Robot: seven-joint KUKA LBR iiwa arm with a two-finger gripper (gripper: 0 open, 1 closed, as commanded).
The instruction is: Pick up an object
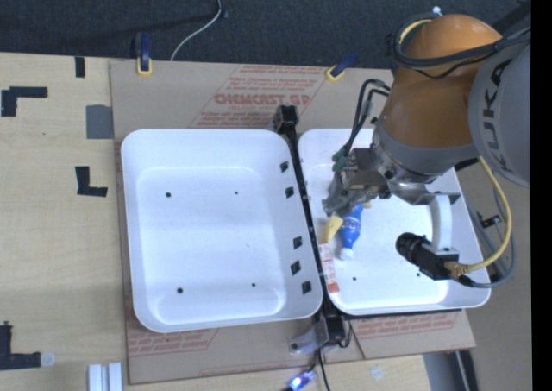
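- Camera view: pincer low in right shallow white bin, just above small blue-and-white tube beside pale yellow piece.
- Finger state: cannot tell.
- Lift apparently not done; grasp unconfirmed.

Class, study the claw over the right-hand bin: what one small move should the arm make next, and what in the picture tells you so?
Probably a short straight descent. The claw hangs in the right bin directly above a blue tube lying beside a yellowish item near the divider. Nothing shows between its tips yet, so lowering onto the tube seems the sensible step before closing.
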